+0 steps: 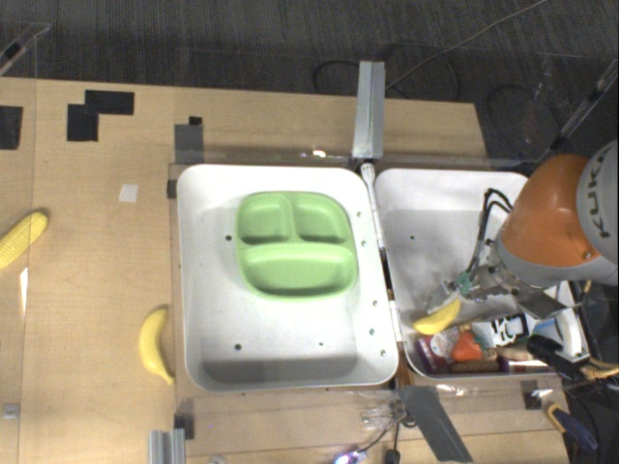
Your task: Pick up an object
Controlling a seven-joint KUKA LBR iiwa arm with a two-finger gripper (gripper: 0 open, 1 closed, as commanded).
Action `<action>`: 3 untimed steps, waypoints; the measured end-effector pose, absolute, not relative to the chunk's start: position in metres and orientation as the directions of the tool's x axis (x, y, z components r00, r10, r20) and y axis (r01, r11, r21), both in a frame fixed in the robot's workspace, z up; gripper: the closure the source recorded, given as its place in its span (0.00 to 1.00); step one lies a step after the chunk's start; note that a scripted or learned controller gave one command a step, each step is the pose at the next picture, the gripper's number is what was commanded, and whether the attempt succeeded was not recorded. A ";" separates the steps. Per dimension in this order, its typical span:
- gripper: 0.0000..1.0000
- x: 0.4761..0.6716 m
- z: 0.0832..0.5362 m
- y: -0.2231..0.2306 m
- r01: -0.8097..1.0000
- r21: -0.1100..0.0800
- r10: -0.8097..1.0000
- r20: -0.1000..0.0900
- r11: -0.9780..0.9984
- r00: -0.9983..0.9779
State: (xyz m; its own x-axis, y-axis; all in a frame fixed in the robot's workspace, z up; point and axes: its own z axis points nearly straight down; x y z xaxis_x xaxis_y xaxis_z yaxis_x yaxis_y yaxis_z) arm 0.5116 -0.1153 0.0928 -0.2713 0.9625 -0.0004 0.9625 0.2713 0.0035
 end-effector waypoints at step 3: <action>0.00 0.534 0.102 -0.124 0.851 0.015 0.851 -0.004 0.524 -0.524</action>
